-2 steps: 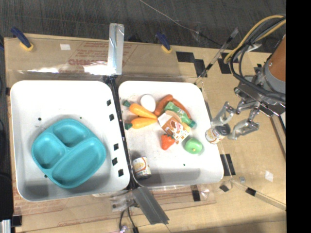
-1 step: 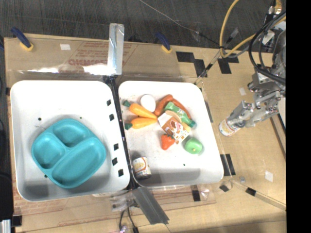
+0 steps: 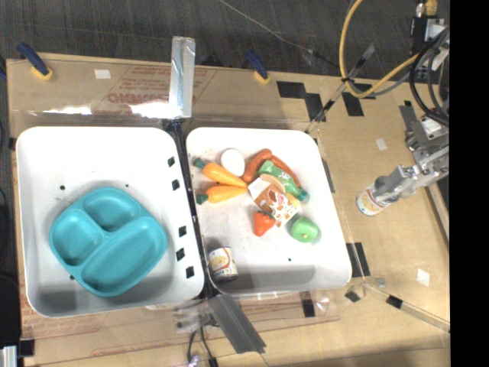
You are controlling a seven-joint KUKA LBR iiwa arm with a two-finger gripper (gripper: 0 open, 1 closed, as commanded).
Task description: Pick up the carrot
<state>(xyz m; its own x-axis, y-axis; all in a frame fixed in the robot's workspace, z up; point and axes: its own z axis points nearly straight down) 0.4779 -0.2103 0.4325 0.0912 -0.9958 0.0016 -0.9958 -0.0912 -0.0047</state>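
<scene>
Fingers [image 3: 368, 202] outside bin [image 3: 252, 260] (two carrots [image 3: 221, 174] [image 3: 223, 193])

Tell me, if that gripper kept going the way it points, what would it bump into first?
The gripper points left toward the right bin; probably its rim first, then the green apple. Depth is unclear.

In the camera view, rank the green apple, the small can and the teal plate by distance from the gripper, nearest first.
From the gripper, right of the bins:
1. Green apple, right side of the right bin.
2. Small can, that bin's front left corner.
3. Teal plate, left bin.
</scene>
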